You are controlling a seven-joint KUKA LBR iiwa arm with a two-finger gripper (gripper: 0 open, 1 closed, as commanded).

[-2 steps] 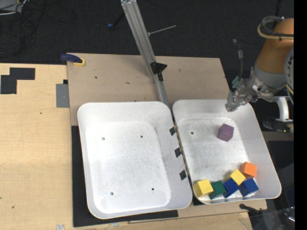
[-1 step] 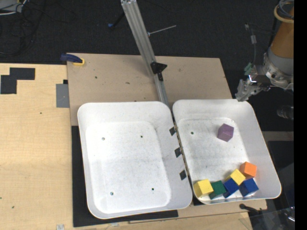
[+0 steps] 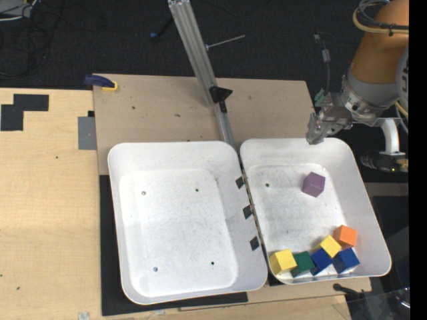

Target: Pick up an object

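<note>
The gripper (image 3: 319, 131) hangs over the far edge of the right bin (image 3: 363, 185), and at this slant the view does not show whether its tool is apart or together; nothing can be seen held in it. The likeliest thing to pick is the purple cube (image 3: 313, 184), which sits alone on the bin floor, towards the far right part of the bin and well apart from everything else. It looks like a small, rigid block, probably light, with flat faces that should not slip much or deform; a grasp across two opposite side faces, coming straight down, seems the sound choice. It sits slightly turned, so the wrist would likely need to match its angle. The other blocks crowd the near right corner: an orange cube (image 3: 345, 235), a yellow cube (image 3: 330, 246), a blue cube (image 3: 346, 259), a green cube (image 3: 302, 263) and another yellow block (image 3: 283, 260), touching or just beside one another, which leaves little room for fingers between them. The left bin (image 3: 127, 179) lies alongside.
</note>
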